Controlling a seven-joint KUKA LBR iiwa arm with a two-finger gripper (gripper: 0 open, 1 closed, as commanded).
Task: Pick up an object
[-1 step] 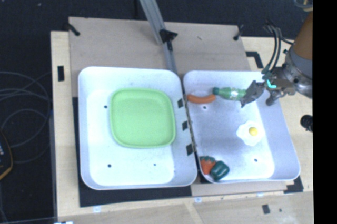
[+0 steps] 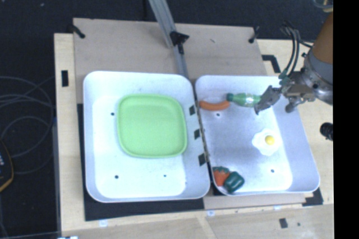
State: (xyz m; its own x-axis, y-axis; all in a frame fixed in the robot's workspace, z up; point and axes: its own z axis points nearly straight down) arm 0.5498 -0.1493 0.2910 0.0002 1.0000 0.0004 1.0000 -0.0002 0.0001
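Start at your left: the left bin (image 2: pixel 101 176) carries a light green plate (image 2: pixel 151 125) lying flat near its middle, well apart from the arm, so you can set it aside for this try. Across the divider, the right bin (image 2: pixel 300 168) holds the candidates. An orange sausage-shaped piece (image 2: pixel 213 104) lies near the bin's upper left, and just to its right a green bottle (image 2: pixel 244 99) lies on its side, its far end close to the gripper. Lower down, a fried-egg toy (image 2: pixel 266 141) sits toward the right, and a small red piece touching a dark green piece (image 2: pixel 230 179) crowds the near left corner.

At the right, the gripper (image 2: pixel 279 101) hangs over the upper right part of that bin with its two fingers spread and nothing between them. I judge you are in the approach step, with no grasp made yet. The bottle looks the likeliest target. Your next move calls for shifting left over the bottle's body, lining the fingers across its narrow width, descending, then closing. Since it is round, it may roll away.
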